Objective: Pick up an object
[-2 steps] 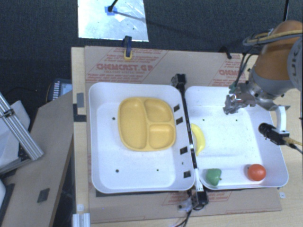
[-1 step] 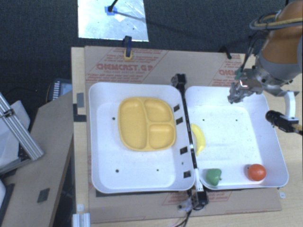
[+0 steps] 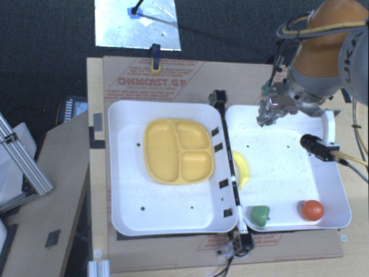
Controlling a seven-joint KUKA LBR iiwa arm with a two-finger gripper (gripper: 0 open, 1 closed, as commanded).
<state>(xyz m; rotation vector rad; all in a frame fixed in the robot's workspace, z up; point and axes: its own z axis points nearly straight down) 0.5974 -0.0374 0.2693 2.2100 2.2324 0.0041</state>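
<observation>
Three smooth rounded items in the right bin (image 3: 337,203); jaws (image 3: 266,118) above its far edge, state unclear.

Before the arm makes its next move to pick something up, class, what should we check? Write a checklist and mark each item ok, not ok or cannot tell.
1. Things to pick lie in the right bin: a yellow object against the divider, a green object and an orange ball near the front edge. Ok.
2. Each target sits apart from the others. Ok.
3. The gripper is above a target: it hangs over the bin's rear left corner, away from all three. Not ok.
4. Gripper carries nothing already. Cannot tell.
5. The yellow divided tray lies in the left bin, out of the way. Ok.
</observation>
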